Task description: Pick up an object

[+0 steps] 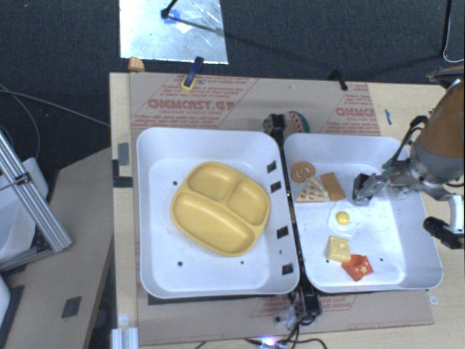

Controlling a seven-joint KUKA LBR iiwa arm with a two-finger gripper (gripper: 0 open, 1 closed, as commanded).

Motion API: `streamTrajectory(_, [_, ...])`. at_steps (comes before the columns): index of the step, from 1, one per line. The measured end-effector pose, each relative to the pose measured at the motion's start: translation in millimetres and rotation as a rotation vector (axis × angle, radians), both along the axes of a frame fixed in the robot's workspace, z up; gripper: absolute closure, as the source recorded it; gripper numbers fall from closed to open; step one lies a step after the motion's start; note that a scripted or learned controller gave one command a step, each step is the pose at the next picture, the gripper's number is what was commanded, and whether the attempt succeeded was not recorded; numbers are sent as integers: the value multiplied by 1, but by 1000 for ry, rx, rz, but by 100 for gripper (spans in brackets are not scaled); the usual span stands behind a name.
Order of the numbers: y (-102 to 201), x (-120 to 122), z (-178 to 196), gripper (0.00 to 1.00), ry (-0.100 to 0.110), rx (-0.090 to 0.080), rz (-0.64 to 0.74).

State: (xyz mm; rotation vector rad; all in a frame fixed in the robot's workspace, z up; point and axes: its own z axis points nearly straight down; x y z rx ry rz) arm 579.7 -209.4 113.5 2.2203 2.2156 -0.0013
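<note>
Approach step: hand (363, 189) hovers over right bin (414, 267), grip unclear; next, descend onto fried egg (343, 219).

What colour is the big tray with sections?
The tray is yellow, plain in the camera view.

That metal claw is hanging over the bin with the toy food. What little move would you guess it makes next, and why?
Probably a short shift toward the fried egg and down. The gripper hovers in the right bin with nothing visible between its fingers, and the egg lies just below-left of it, apart from the cracker and cheese, so it looks the easiest target.
</note>
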Motion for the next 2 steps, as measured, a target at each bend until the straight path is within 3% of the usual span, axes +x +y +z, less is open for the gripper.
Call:
streamTrajectory(1, [50,-5,-30,0,3,6,9])
streamTrajectory(2, [-1,-91,-28,0,4,2,-5])
